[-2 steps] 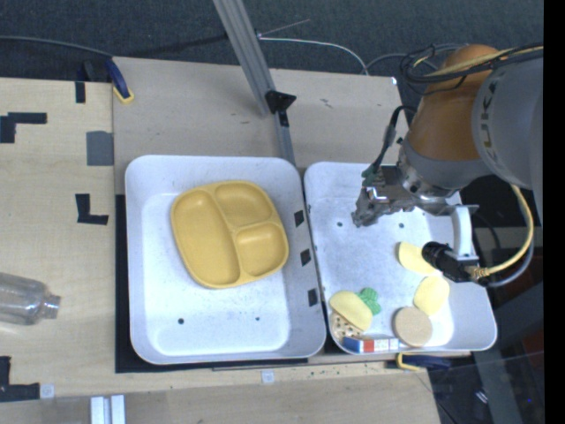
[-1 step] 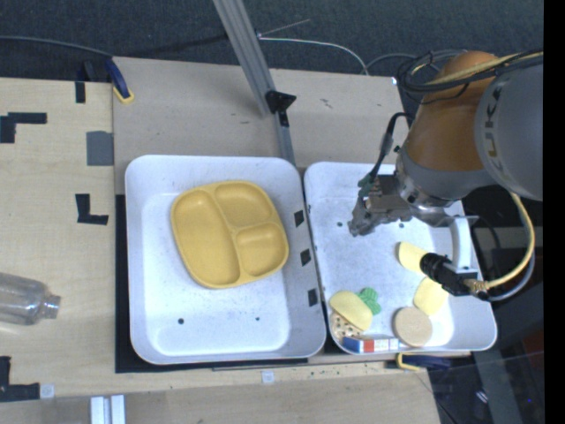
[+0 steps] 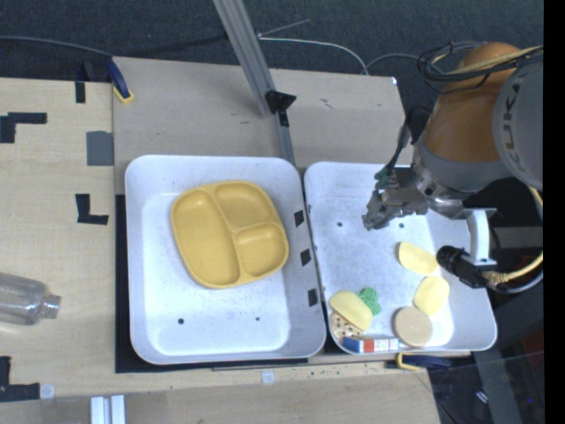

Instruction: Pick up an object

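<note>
Camera view: claw (image 3: 381,215) above right bin (image 3: 328,237), finger state unclear, nothing visibly held.

Bench (image 3: 53,237): light wood top w/ several black tape marks on its left part. Two shallow white bins sat side by side, touching at centre; left bin (image 3: 150,263), right bin (image 3: 335,193). A clear plastic bottle (image 3: 26,299) lay on its side at the bench's left edge, well apart from the bins. A grey metal pole (image 3: 243,38) ran at a slant from the top of view down to a black bracket (image 3: 279,102) near the bins' far rims. A thin cable (image 3: 335,51) crossed the dark floor behind. Yellow-blue clip (image 3: 121,82) at far left corner.
</note>
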Controlling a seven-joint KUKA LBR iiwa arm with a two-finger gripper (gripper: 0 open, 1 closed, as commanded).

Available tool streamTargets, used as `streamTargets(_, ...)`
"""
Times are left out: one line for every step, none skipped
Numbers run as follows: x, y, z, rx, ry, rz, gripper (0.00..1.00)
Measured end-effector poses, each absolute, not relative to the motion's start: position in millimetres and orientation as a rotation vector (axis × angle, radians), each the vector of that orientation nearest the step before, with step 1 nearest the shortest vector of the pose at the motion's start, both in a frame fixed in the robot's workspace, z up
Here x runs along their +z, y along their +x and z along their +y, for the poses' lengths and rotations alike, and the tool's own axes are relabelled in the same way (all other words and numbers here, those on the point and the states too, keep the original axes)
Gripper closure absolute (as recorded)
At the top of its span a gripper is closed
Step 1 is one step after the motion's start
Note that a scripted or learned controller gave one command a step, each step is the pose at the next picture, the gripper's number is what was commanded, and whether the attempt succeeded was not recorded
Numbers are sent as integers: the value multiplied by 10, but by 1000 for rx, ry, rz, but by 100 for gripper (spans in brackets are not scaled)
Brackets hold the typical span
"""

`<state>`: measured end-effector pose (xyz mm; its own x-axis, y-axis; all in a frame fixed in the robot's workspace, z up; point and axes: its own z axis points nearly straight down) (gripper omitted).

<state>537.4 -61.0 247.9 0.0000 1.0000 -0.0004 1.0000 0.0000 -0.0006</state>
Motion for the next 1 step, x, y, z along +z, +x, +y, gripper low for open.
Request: streamTargets(2082,4973,-573,9,-2217,-2217,100)
